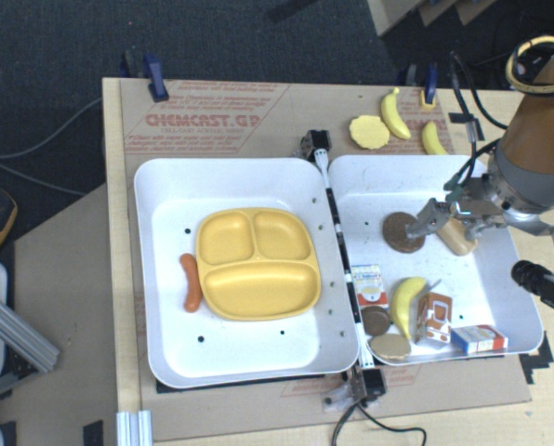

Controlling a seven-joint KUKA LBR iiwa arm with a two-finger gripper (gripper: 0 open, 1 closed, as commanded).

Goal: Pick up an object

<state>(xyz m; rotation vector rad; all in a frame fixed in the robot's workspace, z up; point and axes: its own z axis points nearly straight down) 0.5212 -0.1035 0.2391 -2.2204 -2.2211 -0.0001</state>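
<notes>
Over the right bin [500, 277], the grey arm [537, 147] with its orange band reached in from the right, and its gripper [441, 219] hung just above the bin floor near the upper middle. Whether it was clenched or released could not be told from this view, and nothing could be seen grasped by it. A brown round patty [402, 232] lay just to the left of the gripper, close enough that contact could not be ruled out, and a tan cork-like piece [455, 238] sat right under the gripper's lower edge. Along the bin's front stood a cluster: a small carton [366, 282] by the divider, a banana [405, 305], a brown box [434, 318], a white and blue box [478, 339], a dark cookie [376, 321] and a pale cookie [389, 346]. The left bin [156, 249] held a yellow divided plate [257, 263] with a sausage [191, 282] lying just beside its left edge. Behind the bins, on the bench board [212, 119], rested a yellow chip [370, 132] and two more bananas [396, 115], well apart from the gripper.
</notes>
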